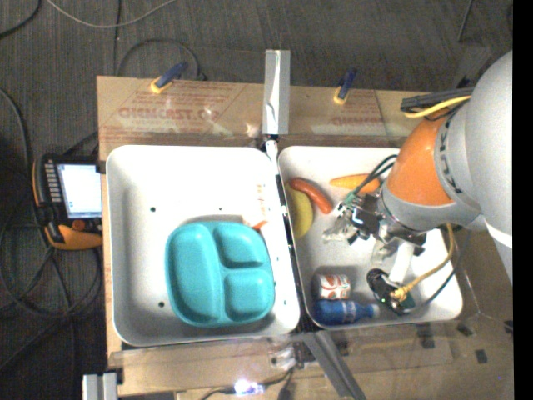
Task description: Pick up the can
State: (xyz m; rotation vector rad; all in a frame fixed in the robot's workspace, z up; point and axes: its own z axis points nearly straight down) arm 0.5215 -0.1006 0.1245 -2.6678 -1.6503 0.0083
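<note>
Hovering beyond the blue plastic bottle point(346, 311), the claw point(354, 223) is apart from the small red-and-white metal can point(335, 286), which lies just beside the bottle's far side. Claw open/shut: can't tell. Risk: approach nudges bottle, can rolls, grip misses.

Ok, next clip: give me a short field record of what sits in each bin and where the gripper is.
left bin: teal divided plate
right bin: can, blue bottle, banana, red sausage, orange carrot
can: near the front wall, next to the blue bottle
gripper: over the right bin's middle, apart from the can
task: can not yet picked up
</note>
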